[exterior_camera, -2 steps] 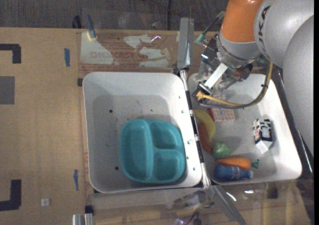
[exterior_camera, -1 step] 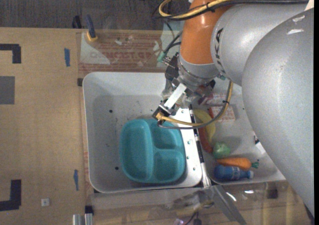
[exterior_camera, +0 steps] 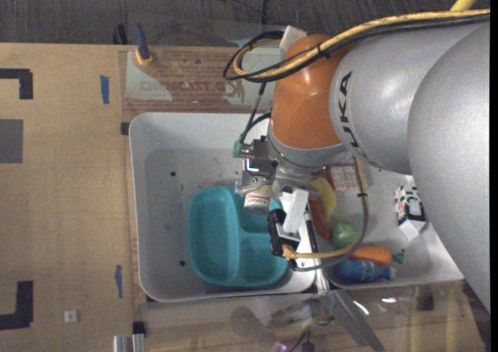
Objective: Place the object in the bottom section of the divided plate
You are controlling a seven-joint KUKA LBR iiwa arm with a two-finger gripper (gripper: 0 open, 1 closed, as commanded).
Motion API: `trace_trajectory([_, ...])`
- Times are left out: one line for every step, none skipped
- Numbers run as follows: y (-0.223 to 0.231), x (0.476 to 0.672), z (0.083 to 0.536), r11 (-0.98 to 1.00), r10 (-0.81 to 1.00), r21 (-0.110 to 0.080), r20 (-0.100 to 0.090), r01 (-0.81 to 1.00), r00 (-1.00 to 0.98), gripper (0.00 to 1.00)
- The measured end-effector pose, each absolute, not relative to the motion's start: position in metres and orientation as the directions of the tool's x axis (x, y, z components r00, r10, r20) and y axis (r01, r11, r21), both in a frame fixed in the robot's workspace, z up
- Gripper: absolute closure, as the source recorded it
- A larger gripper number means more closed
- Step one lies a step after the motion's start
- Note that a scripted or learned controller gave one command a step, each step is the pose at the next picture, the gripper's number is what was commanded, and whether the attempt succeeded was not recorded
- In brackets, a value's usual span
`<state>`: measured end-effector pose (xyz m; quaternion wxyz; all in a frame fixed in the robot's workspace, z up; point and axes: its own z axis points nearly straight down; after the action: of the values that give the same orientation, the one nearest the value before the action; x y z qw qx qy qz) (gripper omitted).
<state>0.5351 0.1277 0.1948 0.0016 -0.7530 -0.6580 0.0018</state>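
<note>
Tool (exterior_camera: 257, 191) hangs over the upper edge of the teal divided plate (exterior_camera: 226, 245), which lies in a white bin (exterior_camera: 156, 179). Whether it is clenched or released cannot be told. A small white-and-red object (exterior_camera: 257, 203) shows at its tip, over the plate's rim.

Teal divided plate (exterior_camera: 222, 237): rounded-rectangular, with raised ridges splitting it into sections. It lies flat, open side up, on the floor of the white bin (exterior_camera: 156, 187), toward the bin's lower right corner. Small white item (exterior_camera: 257, 202) with reddish label sits at the plate's upper right edge; contact with the plate is unclear.
</note>
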Motion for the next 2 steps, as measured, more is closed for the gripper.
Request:
trace_trajectory([0.174,0.498,0.22,-0.157,0.988,-0.003,-0.001,0.988,0.157,1.0])
trace_trajectory([0.223,0.488,0.231,-0.182,0.983,0.0,0.0,0.983,0.182,1.0])
